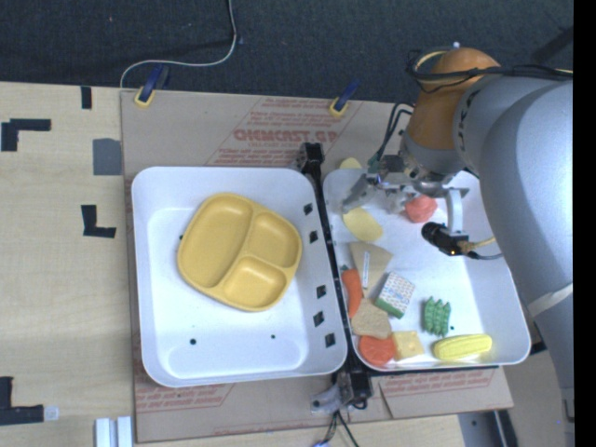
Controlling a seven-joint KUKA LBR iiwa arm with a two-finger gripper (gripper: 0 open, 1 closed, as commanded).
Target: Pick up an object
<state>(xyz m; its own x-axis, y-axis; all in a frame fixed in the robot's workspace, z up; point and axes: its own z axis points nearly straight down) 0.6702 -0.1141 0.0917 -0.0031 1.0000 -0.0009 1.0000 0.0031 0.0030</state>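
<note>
Arm reaches in from the right, gripper (391,186) hanging over the far end of the right bin (498,291). Fingers hard to read here: metal and cables blur together, cannot tell if they are spread or closed, and nothing is visibly pinched between them.

The right bin is full of toy food. A pale yellow lemon-like piece (362,223) lies just beside and below the gripper, the closest candidate. A red tomato-like piece (420,209) sits just right of the gripper, partly behind the wrist hardware. Further toward the near end: orange carrot (353,291), small printed carton (396,294), green piece (436,314), corn cob (462,346), cheese wedge (408,345), toast-coloured slice (371,321), red-orange piece (376,350).

The left bin (158,277) holds a yellow divided plate (239,250), well apart from the arm.

Handling guess: all look like light hollow plastic, stiff, smooth, likely slippery. Rounded ones can squirt out of a pinch, so take the lemon piece across its narrow middle, fingers straddling it. The carton has flat sides, an easier grip, but is crowded by the carrot and slice. The near-end pile is packed tight, with risk of nudging neighbours.

Nothing lifted yet; pick looks at the approach stage.
</note>
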